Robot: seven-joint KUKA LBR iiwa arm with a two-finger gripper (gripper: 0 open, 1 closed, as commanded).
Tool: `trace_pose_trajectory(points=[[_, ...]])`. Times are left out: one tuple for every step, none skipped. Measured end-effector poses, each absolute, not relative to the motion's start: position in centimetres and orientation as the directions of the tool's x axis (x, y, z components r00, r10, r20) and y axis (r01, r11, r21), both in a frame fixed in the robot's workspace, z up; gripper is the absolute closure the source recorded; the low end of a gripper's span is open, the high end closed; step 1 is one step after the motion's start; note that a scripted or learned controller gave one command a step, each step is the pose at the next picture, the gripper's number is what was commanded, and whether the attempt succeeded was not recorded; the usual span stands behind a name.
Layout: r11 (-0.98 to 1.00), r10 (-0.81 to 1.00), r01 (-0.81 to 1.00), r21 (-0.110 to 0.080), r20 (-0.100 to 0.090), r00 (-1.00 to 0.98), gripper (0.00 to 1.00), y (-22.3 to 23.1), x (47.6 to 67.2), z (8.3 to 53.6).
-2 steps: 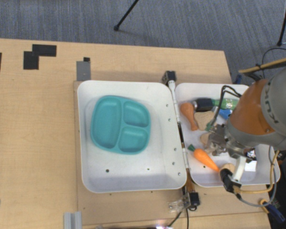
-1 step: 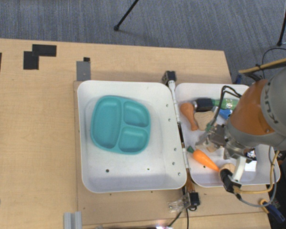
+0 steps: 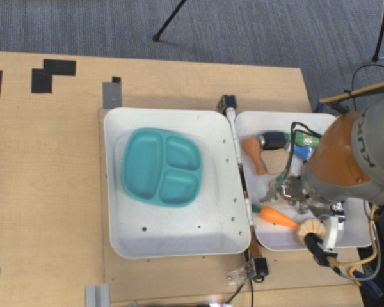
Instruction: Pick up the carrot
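- Carrot (image 3: pixel 279 217): an orange root with a small green tip at its left end, lying flat on the floor of the right bin (image 3: pixel 355 238), near that bin's front left corner and just beside the wall it shares with the left bin (image 3: pixel 173 245).
- Gripper (image 3: pixel 288 189): poised just above and behind the carrot, at the end of the grey arm (image 3: pixel 358 158) that reaches in from the right. Whether it is spread or pressed together cannot be told, since the metal parts merge with the clutter; nothing is seen pinched in it.
- Step in hand, as judged: the approach. The carrot rests on the bin floor, not yet lifted.
- Next move, as judged: shift the gripper slightly toward the front of the bin to centre over the carrot's thick middle, align across its long axis, descend and close. The bin wall close by leaves little room on the left.
- Neighbours in the right bin: a tan drumstick-shaped toy (image 3: pixel 253 153) farther back and a pale round item (image 3: pixel 309 226) just right of the carrot.
- Left bin: holds a teal divided plate (image 3: pixel 160 165), well apart from the carrot.
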State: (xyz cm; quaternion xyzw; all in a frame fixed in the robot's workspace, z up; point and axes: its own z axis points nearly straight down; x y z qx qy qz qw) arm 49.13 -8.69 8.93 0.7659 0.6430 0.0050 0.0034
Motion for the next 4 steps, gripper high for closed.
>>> trace_pose_trajectory(points=[[0.05, 0.999, 0.999, 0.018, -0.004, -0.05, 0.0, -8.5, 49.3, 8.9], [0.162, 0.987, 0.987, 0.018, -0.006, -0.162, 0.0, -8.5, 49.3, 9.0], [0.379, 0.926, 0.925, 0.015, -0.004, -0.378, 0.0, -9.3, 49.3, 8.9], [0.532, 0.847, 0.846, 0.02, -0.013, -0.532, 0.0, -5.2, 64.4, 19.2]])
